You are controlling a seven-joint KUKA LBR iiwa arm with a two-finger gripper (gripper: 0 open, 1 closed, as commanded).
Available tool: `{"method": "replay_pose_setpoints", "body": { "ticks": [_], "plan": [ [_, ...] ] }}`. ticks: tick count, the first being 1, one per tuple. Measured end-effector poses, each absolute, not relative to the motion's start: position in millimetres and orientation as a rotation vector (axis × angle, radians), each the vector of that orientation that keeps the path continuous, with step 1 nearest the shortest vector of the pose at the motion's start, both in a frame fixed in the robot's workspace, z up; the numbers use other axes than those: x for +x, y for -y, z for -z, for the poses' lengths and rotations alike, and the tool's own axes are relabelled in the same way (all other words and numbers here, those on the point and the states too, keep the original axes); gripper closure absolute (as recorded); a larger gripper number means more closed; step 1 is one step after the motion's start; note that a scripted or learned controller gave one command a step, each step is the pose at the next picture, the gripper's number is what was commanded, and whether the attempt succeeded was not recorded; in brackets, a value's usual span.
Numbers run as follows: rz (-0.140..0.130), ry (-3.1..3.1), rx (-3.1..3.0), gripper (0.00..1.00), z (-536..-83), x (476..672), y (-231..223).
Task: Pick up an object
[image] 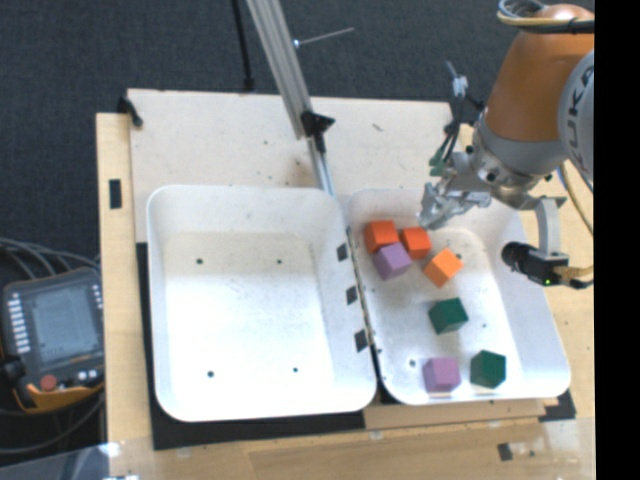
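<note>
Jaws: whether they stand open or closed cannot be told from this slanted view, and nothing shows between them. The gripper [432, 211] hangs over the far end of the right bin [530, 298], just above and to the right of a cluster of blocks. Nearest is a small orange block [416, 241], touching or almost touching a larger orange block [380, 235] on its left, with a purple block [392, 260] near them and a tilted orange block [443, 266] just beside (a crowded spot). A clean grasp probably calls for dropping straight down centred on one block, so the neighbours are not nudged. Two green blocks [448, 315] and another purple block [440, 373] lie apart toward the near end, easier targets. The left bin [165, 268] holds no blocks.
</note>
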State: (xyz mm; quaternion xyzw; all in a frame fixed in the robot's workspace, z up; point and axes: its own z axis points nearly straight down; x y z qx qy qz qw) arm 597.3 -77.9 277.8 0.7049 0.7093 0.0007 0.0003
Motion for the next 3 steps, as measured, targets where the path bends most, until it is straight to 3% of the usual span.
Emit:
{"method": "replay_pose_setpoints", "body": {
  "ticks": [3],
  "plan": [
    [0.001,-2.232,2.215,1.0,-272,562.3,-77]
  ]
}}
